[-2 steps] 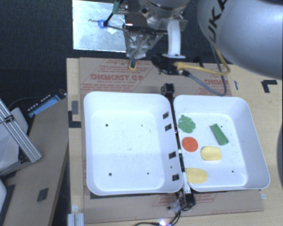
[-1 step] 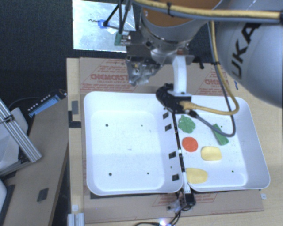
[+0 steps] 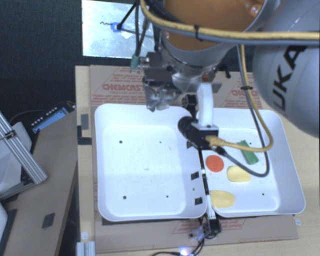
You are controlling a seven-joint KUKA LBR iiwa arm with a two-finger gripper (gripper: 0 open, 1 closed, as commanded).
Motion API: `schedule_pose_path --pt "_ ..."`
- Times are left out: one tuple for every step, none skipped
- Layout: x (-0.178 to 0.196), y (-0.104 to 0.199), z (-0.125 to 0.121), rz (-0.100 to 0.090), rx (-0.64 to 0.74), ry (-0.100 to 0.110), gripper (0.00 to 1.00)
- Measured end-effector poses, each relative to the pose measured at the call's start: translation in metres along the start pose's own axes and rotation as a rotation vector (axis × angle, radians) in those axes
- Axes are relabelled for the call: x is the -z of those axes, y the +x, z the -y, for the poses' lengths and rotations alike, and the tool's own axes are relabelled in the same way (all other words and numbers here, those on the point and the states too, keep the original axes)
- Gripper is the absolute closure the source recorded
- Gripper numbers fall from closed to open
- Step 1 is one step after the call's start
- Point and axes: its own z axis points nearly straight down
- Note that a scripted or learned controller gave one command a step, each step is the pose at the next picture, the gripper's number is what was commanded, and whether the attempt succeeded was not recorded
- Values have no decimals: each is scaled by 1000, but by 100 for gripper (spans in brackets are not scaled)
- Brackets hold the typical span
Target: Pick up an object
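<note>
Fingers (image 3: 159, 102) at the left bin's (image 3: 145, 170) far edge, state cannot be told; orange disc (image 3: 215, 163), two yellow pieces (image 3: 238, 174) and green block (image 3: 248, 152) lie in right bin (image 3: 280, 190).

A large grey arm (image 3: 285, 65) was seen, rounded and smooth; black letters "UKA" were printed down its casing; an orange band (image 3: 210, 15) was wrapped above the wrist, glossy under the light; a yellowish cable was strung across it, and black cables were looped below; a metallic gripper (image 3: 159, 100) was fitted at the wrist, grey and blocky; a white bracket with a black cylindrical piece was mounted beside it; a small green connector was noted at its left.
</note>
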Motion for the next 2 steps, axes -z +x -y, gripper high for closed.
schedule_pose_path --pt "3 0 28 -1 0 -1 100" --pt "-35 -15 -19 3 -8 0 100"
